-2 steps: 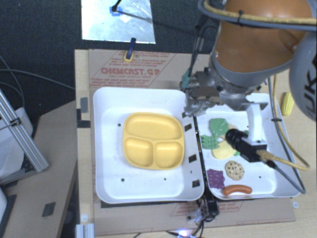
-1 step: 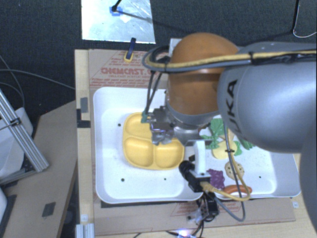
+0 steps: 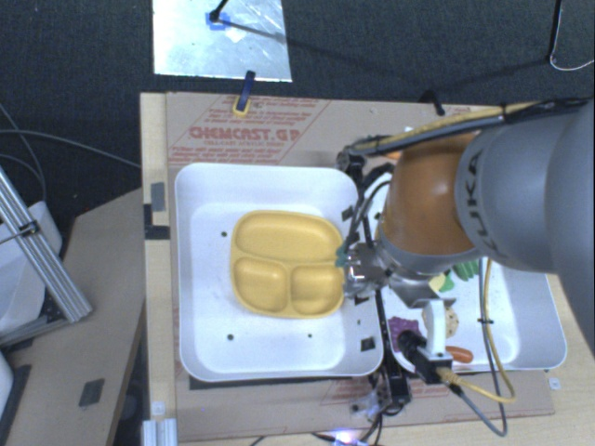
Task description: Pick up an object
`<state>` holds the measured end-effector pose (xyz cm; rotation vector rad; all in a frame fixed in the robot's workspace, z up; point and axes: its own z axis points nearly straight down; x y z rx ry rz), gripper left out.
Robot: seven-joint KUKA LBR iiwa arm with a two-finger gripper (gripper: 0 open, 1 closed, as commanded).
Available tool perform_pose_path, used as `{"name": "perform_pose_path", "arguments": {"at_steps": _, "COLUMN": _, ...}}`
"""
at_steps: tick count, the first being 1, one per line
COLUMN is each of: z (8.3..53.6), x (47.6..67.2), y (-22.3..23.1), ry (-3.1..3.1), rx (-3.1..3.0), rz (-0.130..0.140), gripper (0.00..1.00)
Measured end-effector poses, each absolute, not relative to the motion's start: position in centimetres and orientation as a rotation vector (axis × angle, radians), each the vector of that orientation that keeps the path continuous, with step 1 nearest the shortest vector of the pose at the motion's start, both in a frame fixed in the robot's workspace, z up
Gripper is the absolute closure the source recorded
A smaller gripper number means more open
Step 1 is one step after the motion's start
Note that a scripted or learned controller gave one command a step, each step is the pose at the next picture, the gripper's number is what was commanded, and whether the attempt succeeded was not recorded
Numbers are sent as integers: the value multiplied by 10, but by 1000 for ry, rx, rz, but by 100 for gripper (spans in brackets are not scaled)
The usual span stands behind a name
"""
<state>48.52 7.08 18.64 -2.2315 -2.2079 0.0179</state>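
reaching in from the right of the frame, the grey arm [image 3: 521,193] with its orange band [image 3: 423,207] is seen low over the middle of the surface [image 3: 251,133], above the divide between the two white bins. the hand [image 3: 358,272] is placed at the right edge of the left bin [image 3: 200,249], just beside the right rim of a yellow divided tray [image 3: 284,263]; whether it is clenched or released cannot be told, as it is largely hidden under the wrist. the yellow tray is laid flat in the centre of the left bin, with one long compartment at the top and two smaller ones below. in the right bin [image 3: 535,328], at the lower right of the frame, several small objects are partly covered by the arm: a purple piece [image 3: 404,327], an orange piece [image 3: 459,353], a green piece [image 3: 465,271] and a pale round piece [image 3: 451,321]. a yellow cable [image 3: 488,342] is looped down beside the wrist. a silvery sheet [image 3: 218,26] is seen at the upper left.
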Motion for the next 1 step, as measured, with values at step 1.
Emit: {"name": "perform_pose_path", "arguments": {"at_steps": 1, "z": 185, "x": 547, "y": 15, "ry": -2221, "rx": -2230, "rz": -2, "gripper": 100}}
